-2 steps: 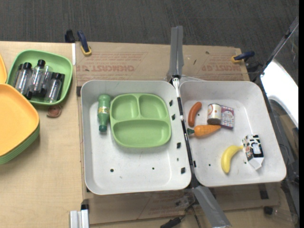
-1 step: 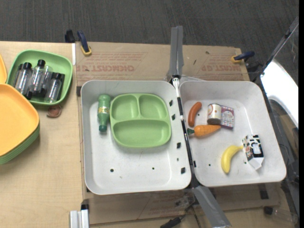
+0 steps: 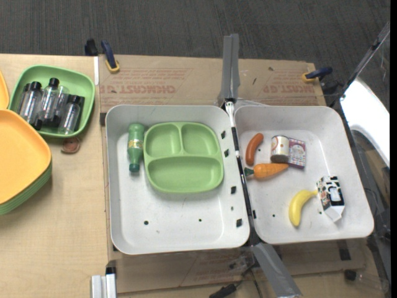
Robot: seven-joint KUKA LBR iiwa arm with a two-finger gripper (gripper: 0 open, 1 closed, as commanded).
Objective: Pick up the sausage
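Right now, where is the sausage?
In the camera view, the sausage lies in the right bin, near its left wall, just above the carrot and left of the small can.

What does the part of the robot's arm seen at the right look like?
The arm's casing is a smooth, rounded shell, pale grey to white and glossy, with a bright highlight along it. I can make out no markings on it.

I see red letters printed upside down on the brown cardboard (image 3: pixel 186 82) under the bins. They look like "CHEMCRZT", but I am not sure. The other labels are too small to read.
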